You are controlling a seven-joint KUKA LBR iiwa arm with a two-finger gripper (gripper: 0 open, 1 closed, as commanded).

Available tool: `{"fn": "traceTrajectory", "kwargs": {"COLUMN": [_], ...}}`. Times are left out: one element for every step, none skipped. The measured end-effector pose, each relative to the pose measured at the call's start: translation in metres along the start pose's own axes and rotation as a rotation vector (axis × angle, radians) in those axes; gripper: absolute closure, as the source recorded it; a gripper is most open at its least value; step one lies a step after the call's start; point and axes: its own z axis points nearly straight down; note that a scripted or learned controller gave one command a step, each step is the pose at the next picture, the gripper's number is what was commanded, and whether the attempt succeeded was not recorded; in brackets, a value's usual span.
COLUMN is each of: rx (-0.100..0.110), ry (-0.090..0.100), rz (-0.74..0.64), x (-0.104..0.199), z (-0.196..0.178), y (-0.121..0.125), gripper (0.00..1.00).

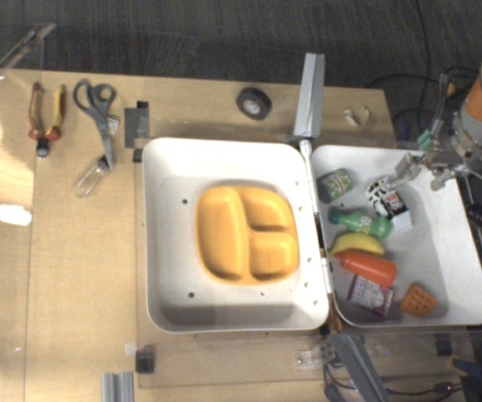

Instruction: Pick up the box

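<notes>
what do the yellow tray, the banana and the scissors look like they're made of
Yellow tray: likely moulded plastic, smooth and slightly glossy, with rounded compartments.
Banana: probably toy plastic, judging by its even colour and soft sheen.
Scissors: metal blades that glint pale, with dark handles, probably plastic.

The right bin (467, 249) serves as the landmark. The left bin (166, 224) adjoins it and holds a yellow compartment tray (245, 231). Inside the right bin: a green can (335, 184) at the upper left, a black-and-white box (388, 198) beside it, a green bottle (360, 221), a banana (357, 243), an orange-red carrot (368, 266), a purple packet (368, 296) and a waffle (417, 300). The gripper (421, 168) is above the bin's upper edge, near the box. Scissors (99, 115) lie well to the left.
</notes>
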Motion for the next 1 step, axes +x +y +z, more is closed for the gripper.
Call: {"fn": "traceTrajectory", "kwargs": {"rx": [-0.003], "ry": [0.000], "rz": [-0.158], "x": [0.0738], "z": [0.1165], "y": [-0.0461], "gripper": [0.00]}}
